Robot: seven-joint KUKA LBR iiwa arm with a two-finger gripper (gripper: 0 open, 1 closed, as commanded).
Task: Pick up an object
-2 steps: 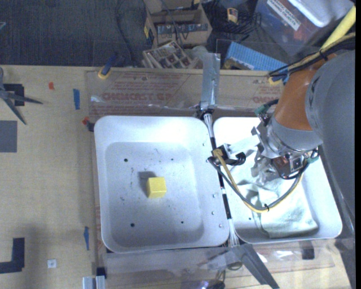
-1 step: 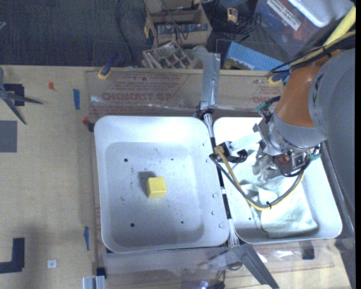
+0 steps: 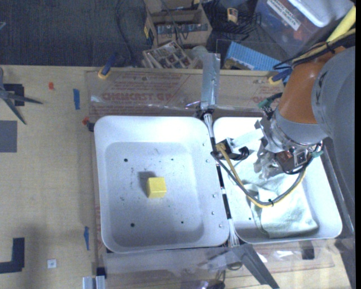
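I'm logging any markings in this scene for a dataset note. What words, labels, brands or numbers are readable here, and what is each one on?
Clear sheet behind the left bin: reddish printing, too blurred to read.
White panel at the top right: dark lettering, too small to read.
Yellow block: no marking visible.
No text in this view can be read with confidence.

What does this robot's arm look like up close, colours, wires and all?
The arm is thick and rounded, grey, with an orange band above the wrist. Below that sits a metallic end effector with small dark parts. A yellow cable and black ones loop out from it to the left, over the right bin.
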